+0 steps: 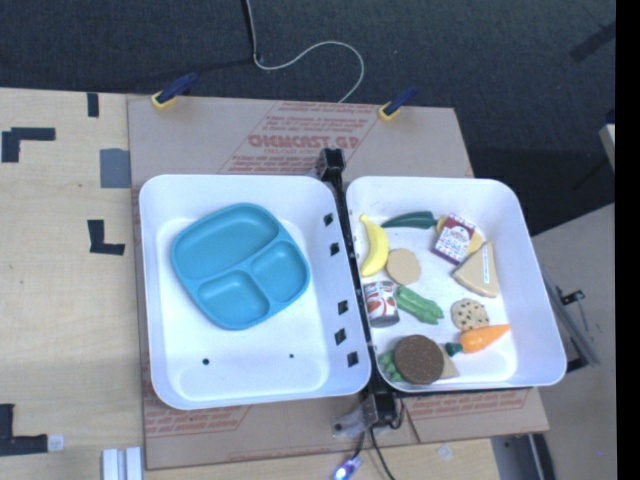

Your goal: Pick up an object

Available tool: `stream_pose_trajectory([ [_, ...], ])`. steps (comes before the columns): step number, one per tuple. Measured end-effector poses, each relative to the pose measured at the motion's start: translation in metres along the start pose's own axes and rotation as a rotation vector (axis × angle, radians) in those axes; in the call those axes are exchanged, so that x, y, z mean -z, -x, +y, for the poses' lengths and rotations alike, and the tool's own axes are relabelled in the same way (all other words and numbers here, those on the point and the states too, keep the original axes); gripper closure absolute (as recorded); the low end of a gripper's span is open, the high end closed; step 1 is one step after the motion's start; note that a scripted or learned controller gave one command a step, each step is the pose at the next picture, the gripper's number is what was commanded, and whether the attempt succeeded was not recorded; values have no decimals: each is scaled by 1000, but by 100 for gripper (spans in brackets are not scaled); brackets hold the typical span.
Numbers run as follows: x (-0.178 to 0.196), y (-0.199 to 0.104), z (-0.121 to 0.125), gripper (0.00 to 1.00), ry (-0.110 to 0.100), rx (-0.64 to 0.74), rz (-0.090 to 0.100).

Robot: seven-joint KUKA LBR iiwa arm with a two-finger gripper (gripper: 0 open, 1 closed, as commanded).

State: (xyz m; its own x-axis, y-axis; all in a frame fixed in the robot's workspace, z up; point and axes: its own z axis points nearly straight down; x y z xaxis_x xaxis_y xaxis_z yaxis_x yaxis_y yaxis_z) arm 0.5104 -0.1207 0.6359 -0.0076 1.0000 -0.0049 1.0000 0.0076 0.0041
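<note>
At the near edge of the right bin [526,230] lies a round brown toy patty [418,359], with a green leaf-like piece [387,366] poking out from under its left side and a toy carrot [485,338] just beside it on the right. Everything that could be picked up is gathered in this bin: a chip cookie [468,314], a green pea pod [420,305], a small can [381,303] on its side against the inner wall, a plain tan biscuit [403,266], a banana [373,248], a dark green pepper [410,220], a red-and-white carton [454,238] and a pale wedge [480,270]. They lie loosely scattered, some touching, which looks like a deliberate jumble meant to give a grasping program varied shapes. The carrot and the wedge have the most free space around them, so they seem the easier targets; the can and banana sit close to the wall, which would likely crowd an approach. The left bin [160,218] holds a blue divided plate [240,265], probably a place to set things down. Both bins rest on a cardboard sheet [300,138] clamped to the bench [60,268], presumably so that nothing shifts under contact. How the jaws stand I cannot tell, and no object is lifted yet.
</note>
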Motion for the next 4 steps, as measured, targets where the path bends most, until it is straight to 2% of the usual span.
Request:
stream_pose_trajectory([
  [4,40,-2,2,100,1,4,-1],
])
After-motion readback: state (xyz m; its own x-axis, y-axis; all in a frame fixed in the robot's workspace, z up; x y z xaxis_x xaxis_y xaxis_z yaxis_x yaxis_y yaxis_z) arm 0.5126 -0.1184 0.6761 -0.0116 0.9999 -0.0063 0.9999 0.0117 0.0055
